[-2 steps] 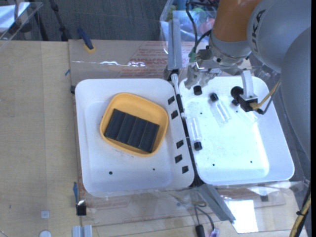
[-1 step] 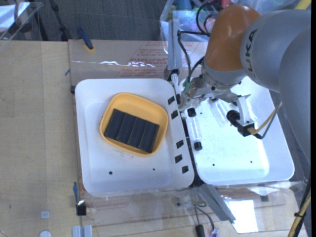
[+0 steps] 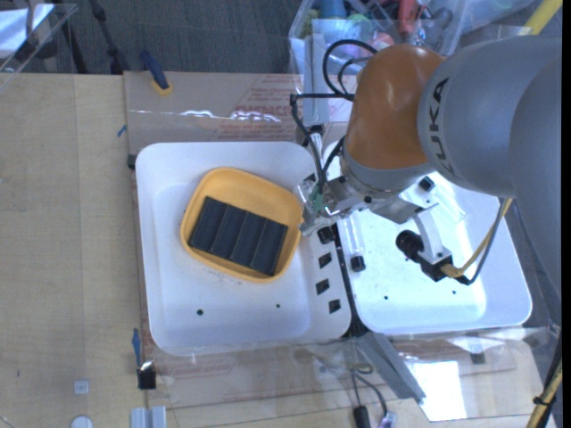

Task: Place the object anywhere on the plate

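My jaws (image 3: pixel 314 201) sit at the seam between the two bins, just off the right rim of the yellow plate (image 3: pixel 198 205). They are small in view and half under my own wrist; I cannot tell if they are parted or closed, and I see nothing between them.

The dark ridged block (image 3: pixel 241 234), black with lengthwise grooves, lies flat inside the plate. It lies skewed, one end up toward the far left of the plate, the other down toward the near right. It looks wholly within the rim, touching nothing else. It stands apart from my jaws.

The plate rests in the left bin (image 3: pixel 169 310), toward the far right part of it, slightly tilted in outline.

Behind my jaws: orange band (image 3: pixel 393 105), then the grey arm (image 3: pixel 500 105) running off right, over the right bin (image 3: pixel 446 306). That bin's bare floor shows below my wrist.

Judgement: the placing looks done. The object is on the plate, and I seem to be clear of it. What remains, if anything, is pulling back from the plate's edge without catching the rim.

The counter (image 3: pixel 62 239) left of the bins is plain wood.
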Motion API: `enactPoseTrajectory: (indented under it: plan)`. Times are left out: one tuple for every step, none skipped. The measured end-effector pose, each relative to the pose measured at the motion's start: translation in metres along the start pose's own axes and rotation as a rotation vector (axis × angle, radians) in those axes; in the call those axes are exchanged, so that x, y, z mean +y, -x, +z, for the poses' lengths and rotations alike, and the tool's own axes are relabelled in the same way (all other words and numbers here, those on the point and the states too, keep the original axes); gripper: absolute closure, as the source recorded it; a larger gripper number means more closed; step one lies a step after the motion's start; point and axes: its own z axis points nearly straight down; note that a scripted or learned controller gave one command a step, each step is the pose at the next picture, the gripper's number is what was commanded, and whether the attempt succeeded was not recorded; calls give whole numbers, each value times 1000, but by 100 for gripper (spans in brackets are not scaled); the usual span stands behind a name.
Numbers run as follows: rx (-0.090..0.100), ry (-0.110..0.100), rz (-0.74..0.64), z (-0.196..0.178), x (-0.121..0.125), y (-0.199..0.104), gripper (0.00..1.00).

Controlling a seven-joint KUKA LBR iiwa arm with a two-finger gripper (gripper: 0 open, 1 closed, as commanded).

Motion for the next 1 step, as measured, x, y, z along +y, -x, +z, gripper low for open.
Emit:
enactPoseTrajectory:
  plan:
    - [0,0,1,0,0,1,0]
